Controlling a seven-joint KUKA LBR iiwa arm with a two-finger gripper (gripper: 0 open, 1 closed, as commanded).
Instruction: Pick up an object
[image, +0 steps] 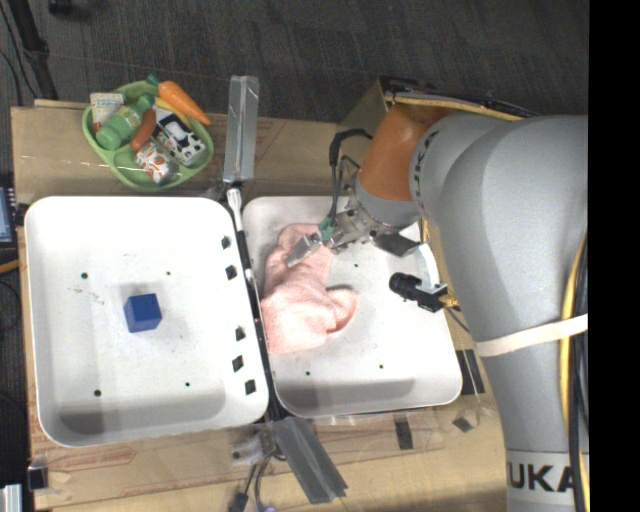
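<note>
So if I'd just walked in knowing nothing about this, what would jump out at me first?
Probably the big grey arm with its orange band, reaching in from the right, with its gripper down at the top edge of a crumpled pink cloth in the right bin. Next, the small blue cube in the left bin. Behind that bin sits a green bowl of toy food.

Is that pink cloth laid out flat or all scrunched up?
Scrunched up. The cloth lies in a rumpled heap with folds and bumps in the right bin, its top corner pulled up toward the gripper.
</note>
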